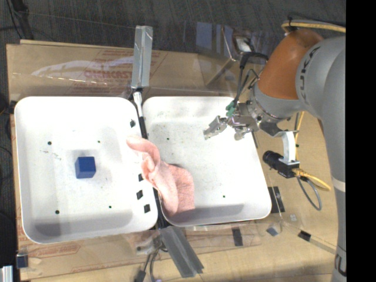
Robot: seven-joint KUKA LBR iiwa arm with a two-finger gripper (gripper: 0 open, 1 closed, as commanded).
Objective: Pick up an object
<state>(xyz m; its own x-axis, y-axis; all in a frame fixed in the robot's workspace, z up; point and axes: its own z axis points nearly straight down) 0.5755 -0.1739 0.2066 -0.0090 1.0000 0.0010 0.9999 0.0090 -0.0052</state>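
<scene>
We see the gripper [226, 127] hanging over the right bin [249, 210] near its far edge, fingers spread and holding nothing. The pink cloth [167, 181] drapes over that bin's left wall, well apart from it; a blue cube [86, 167] sits in the left bin [35, 228].

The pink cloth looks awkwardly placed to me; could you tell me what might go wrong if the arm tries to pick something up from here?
1. The pink cloth lies draped over the divider between the left bin and the right bin, so a pull might snag or drag it.
2. The pincer hovers in the right bin, apart from the cloth, and may close on nothing.
3. The blue cube sits in the left bin, a long reach away.
</scene>
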